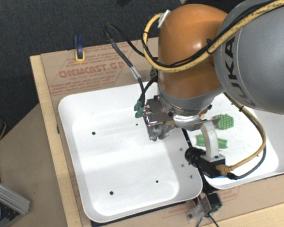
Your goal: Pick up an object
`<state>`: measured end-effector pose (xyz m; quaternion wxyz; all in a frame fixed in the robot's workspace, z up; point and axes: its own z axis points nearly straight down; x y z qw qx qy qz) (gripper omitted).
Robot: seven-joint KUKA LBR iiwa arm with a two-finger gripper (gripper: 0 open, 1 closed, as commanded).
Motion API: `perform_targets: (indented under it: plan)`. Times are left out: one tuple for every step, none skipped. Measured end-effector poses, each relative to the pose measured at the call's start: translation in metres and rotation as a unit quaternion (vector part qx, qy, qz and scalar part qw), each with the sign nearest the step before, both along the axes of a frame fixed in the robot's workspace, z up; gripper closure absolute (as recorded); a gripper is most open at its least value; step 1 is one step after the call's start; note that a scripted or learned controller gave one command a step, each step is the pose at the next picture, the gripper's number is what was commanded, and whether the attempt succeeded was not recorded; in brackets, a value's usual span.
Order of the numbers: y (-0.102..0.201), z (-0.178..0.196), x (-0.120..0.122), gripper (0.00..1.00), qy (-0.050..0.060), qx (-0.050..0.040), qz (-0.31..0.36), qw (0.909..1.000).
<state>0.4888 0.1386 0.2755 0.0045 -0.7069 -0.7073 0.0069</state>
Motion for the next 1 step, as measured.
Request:
perform_targets:
  plan:
    - [-0.019,0.0745,-0.009,1.0,-0.012,0.0027,-0.001,0.9999]
